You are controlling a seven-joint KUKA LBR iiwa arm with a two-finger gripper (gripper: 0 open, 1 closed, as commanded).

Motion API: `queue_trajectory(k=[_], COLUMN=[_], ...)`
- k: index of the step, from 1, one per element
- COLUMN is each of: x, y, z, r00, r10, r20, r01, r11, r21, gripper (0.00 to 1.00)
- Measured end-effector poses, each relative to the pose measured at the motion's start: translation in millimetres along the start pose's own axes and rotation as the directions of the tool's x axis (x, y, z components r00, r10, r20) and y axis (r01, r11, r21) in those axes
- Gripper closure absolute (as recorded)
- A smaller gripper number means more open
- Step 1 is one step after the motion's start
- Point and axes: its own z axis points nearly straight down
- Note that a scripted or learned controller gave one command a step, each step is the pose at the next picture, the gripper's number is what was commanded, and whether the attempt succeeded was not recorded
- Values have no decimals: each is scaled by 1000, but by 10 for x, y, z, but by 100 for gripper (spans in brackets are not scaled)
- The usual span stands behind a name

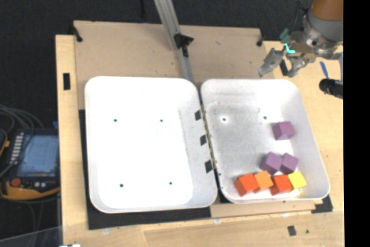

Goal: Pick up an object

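Orange, red and yellow small cubes (270, 182) are clustered at the near rim of the right white bin (243, 107), purple cubes (281, 130) just behind. Nothing is picked yet. Open floor is left mid-bin. Farther back, two-finger gripper (278, 63) is seen released, empty, above the far rim.

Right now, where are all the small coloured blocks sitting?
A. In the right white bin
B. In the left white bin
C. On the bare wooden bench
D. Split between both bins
A: the small purple cube, the two purple blocks below it and the orange, red and yellow blocks all lie inside the shallow right white bin, clustered near its lower right side.
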Motion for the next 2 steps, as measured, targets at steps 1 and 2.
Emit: queue_trajectory(k=[1,2], x=[-6,30], y=[6,7], z=[-34,390], r00=[1000,1000], r10=[-3,-7], r20=[4,2], r01=[3,7], r11=[1000,1000], r21=[-4,-1], gripper=[0,0])
